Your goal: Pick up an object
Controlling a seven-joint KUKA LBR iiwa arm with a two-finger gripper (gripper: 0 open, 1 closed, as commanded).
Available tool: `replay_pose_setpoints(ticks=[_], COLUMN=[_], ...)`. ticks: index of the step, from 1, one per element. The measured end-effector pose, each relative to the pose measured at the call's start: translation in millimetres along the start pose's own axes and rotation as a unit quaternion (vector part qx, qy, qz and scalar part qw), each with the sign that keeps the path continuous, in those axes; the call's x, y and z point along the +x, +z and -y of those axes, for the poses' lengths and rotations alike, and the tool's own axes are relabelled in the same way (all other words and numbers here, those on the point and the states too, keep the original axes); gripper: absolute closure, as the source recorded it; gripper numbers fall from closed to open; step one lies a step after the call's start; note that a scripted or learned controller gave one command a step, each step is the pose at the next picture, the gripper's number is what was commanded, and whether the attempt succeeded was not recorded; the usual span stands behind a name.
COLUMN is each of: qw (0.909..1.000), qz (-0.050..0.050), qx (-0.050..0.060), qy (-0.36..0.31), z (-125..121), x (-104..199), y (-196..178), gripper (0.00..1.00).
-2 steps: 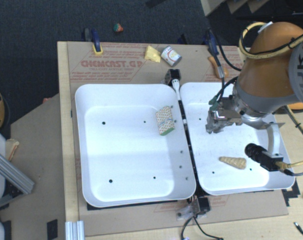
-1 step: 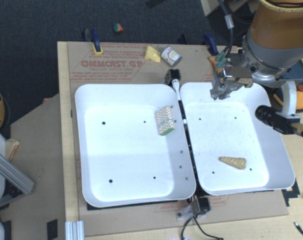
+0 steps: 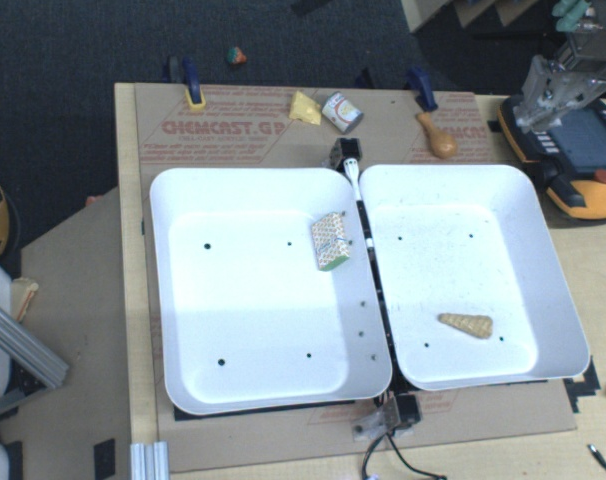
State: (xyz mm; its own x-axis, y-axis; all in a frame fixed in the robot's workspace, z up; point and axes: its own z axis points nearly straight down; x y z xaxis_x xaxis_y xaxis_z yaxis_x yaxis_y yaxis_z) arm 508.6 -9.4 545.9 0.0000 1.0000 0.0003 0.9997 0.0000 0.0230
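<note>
Lying near the left bin's (image 3: pixel 183 298) right wall, the patterned packet (image 3: pixel 330 240) looks light and crushable (likely cardboard), best taken across its narrow sides. Across in the right bin (image 3: pixel 543 268), the tan cone (image 3: pixel 467 324) seems rigid but rollable. Pincer (image 3: pixel 558 88) state: cannot tell.

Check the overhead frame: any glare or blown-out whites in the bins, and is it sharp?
Camera view: the left bin floor is blown out to flat white, with a greyer band along its near side; the right bin keeps a faint speckle. The patterned box and cone-shaped piece are soft-edged; the dark carpet is grainy.
</note>
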Motion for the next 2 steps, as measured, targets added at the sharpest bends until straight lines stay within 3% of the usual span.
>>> replay_pose_setpoints(ticks=[1,2], qw=[0.9999,0.9999], qz=[0.0,0.0], qx=[0.016,0.014], qy=[-0.005,-0.002], z=[-44,-122], x=[103,158], y=[82,162], gripper=[1.0,1.0])
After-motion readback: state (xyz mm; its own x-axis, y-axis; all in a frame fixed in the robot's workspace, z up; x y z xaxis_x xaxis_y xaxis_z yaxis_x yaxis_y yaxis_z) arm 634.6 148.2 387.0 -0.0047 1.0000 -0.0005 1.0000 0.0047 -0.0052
